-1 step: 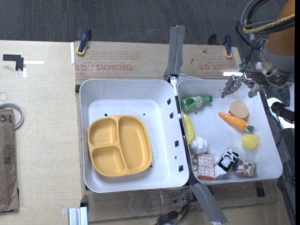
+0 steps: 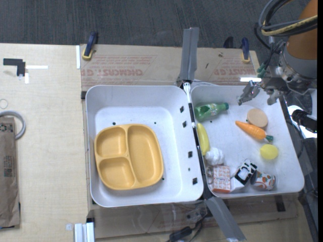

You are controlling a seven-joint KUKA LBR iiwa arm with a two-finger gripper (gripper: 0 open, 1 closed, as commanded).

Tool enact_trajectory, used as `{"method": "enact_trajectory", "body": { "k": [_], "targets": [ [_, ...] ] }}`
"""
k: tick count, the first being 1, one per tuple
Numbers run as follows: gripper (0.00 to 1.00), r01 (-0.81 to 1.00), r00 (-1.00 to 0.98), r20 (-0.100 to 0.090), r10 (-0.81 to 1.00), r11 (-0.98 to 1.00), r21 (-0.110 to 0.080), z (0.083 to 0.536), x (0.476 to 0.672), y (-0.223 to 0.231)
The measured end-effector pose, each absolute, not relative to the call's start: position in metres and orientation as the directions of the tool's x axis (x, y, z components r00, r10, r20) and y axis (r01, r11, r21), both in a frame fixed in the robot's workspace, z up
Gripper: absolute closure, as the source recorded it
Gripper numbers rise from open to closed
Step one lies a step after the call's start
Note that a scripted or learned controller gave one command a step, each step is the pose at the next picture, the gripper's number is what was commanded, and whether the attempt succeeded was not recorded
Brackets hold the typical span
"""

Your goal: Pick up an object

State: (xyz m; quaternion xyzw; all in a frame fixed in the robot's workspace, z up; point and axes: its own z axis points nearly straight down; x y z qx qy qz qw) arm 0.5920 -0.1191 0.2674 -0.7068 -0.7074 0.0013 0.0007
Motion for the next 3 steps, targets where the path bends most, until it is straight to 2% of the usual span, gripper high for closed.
{"method": "enact_trajectory", "body": {
  "k": [1, 2, 3],
  "targets": [
    [0.0, 0.995, -0.102, -0.001, 0.995, 0.102, -0.002, 0.171, 0.567, -0.166],
    [0.0, 0.975, -0.222, 0.0, 0.975, 0.222, -0.001, 0.163, 0.522, -0.189],
    [0.0, 0.986, -0.165, -0.002, 0.986, 0.165, 0.0, 0.092, 0.604, -0.199]
  ]
}}
